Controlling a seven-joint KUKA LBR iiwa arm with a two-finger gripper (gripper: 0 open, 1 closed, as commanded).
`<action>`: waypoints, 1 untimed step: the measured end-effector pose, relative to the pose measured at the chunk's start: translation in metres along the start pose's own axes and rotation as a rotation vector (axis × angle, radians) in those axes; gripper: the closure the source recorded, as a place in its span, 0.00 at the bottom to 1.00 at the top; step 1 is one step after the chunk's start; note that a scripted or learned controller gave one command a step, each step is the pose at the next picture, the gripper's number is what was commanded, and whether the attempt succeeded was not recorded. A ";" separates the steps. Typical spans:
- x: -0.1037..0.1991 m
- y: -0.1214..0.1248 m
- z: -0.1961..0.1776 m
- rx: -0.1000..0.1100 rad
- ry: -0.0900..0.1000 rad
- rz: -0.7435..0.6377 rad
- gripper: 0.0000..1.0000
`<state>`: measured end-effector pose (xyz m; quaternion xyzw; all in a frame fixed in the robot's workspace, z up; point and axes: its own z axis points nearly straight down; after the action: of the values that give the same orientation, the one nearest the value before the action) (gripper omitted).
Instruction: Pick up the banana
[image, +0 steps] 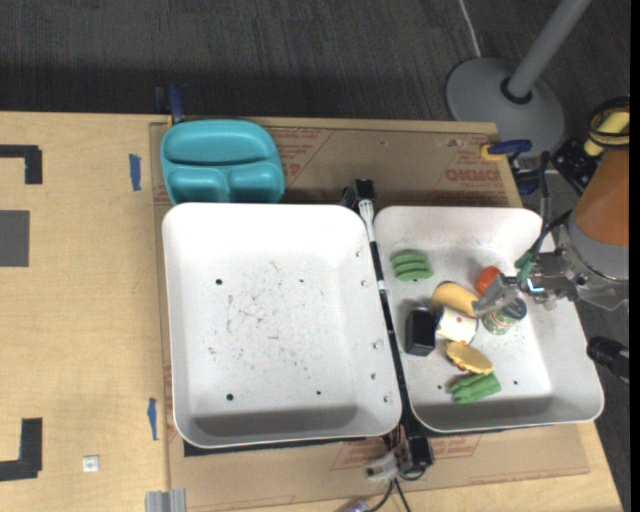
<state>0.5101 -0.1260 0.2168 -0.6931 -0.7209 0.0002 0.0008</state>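
The curved yellow banana (454, 296) is lying mid-way in the right shallow white bin (560, 398), touching a white block (457, 326). The grey two-finger gripper (497, 302) is hovering just beside it, jaw state unclear.

Two bins sit side by side on the worktop (80, 300). The right bin (560, 395) holds the banana (453, 296), with the tool (497, 305) just right of it; a tray (222, 160) lies behind the left bin (270, 310).

Showing dark grey carpet floor (300, 50) along the top, a pale wooden surface (80, 300) marked with black shapes and blue tape, and possibly a round grey stand base (490, 95) standing upper right.
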 end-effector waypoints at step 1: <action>0.060 -0.029 0.032 0.001 0.001 -0.484 0.00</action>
<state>0.4792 -0.0675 0.1845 -0.4999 -0.8661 0.0000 0.0013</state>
